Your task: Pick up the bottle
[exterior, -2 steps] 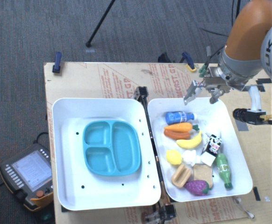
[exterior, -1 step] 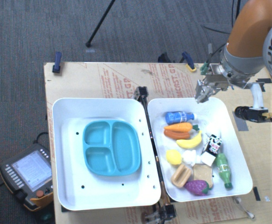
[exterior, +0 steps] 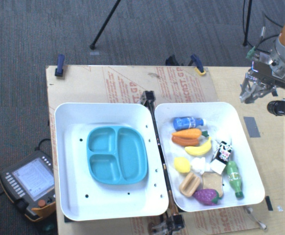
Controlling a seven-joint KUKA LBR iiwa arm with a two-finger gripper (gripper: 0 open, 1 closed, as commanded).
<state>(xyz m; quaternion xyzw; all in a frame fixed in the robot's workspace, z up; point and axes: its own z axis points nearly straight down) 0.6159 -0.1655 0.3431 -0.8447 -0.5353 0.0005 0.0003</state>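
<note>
A green bottle lies along the right side of the right bin, its cap pointing to the front rim. My gripper hangs outside that bin, over the bare bench past its far right corner. It is open, with nothing between its fingers. The bottle is well away from it, toward the front.
Packed around the bottle in the right bin are a blue container, carrot, banana, lemon, small milk carton, bread and grapes. The left bin holds a teal divided plate.
</note>
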